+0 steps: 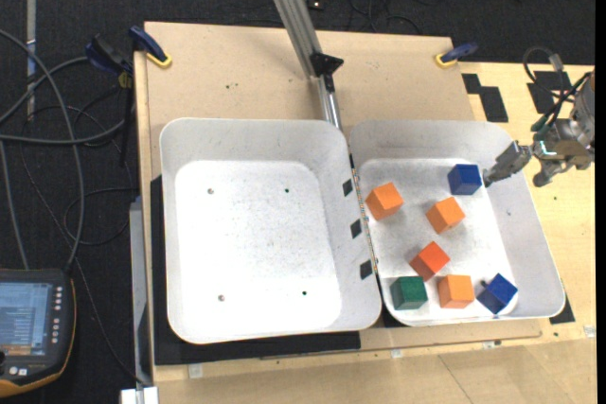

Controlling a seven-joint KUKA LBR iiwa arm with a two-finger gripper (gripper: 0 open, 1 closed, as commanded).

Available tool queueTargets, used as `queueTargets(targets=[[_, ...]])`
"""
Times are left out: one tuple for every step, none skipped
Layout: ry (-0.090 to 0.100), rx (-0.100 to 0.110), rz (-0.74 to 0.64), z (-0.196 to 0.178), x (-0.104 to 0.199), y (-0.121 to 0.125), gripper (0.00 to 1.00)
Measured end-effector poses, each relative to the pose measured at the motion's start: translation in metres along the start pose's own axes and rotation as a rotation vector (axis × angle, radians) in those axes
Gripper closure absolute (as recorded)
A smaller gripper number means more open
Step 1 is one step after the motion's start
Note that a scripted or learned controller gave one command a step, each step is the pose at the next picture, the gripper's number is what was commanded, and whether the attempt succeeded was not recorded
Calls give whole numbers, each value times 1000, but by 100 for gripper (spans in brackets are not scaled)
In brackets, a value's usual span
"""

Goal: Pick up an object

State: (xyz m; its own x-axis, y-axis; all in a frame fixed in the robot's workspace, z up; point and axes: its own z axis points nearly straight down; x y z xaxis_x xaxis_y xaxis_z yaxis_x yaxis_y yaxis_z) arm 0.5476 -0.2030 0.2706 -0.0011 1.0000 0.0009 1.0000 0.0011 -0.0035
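**Gripper at right bin's far rim, nothing held**

Blocks fill the right bin [530, 232], nearest first. Along near edge: green cube [409, 292] at left, orange cube [455, 290] in the middle, blue cube [497, 292] at right, tilted, close to the near-right corner. Green & orange are near each other w/ a small gap; orange & blue sit just beside each other. Slightly farther back, red-orange cube [431, 258] sits just above the green/orange pair, turned diagonal. Mid-bin: another orange cube [445, 214], apart from the rest. Left of it, near the divider btw bins, an orange cube [383, 201]. Farthest block: second blue cube [464, 179], near far-right side of bin.

Left bin [189, 156] sits beside it, rims touching at the centre.

Gripper [525, 164] comes in from the right over the right bin's far-right rim. Fingers spread apart, one dark finger [502, 164] pointing at the far blue cube, tip just beside it, contact unclear. Nothing btw the fingers.

Farther back: bare bench board [246, 71] w/ blue-yellow clamps [150, 46] at far corners, and a slanted metal pole [294, 5] to the bins' join.
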Motion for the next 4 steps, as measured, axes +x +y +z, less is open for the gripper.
queueTargets(targets=[[-1, -3, -1, -2, 0, 1, 0], [1, 3, 1, 61, 4, 6, 0], [0, 1, 3, 113, -6, 3, 0], [-5, -16, -2, 148, -7, -1, 0]])
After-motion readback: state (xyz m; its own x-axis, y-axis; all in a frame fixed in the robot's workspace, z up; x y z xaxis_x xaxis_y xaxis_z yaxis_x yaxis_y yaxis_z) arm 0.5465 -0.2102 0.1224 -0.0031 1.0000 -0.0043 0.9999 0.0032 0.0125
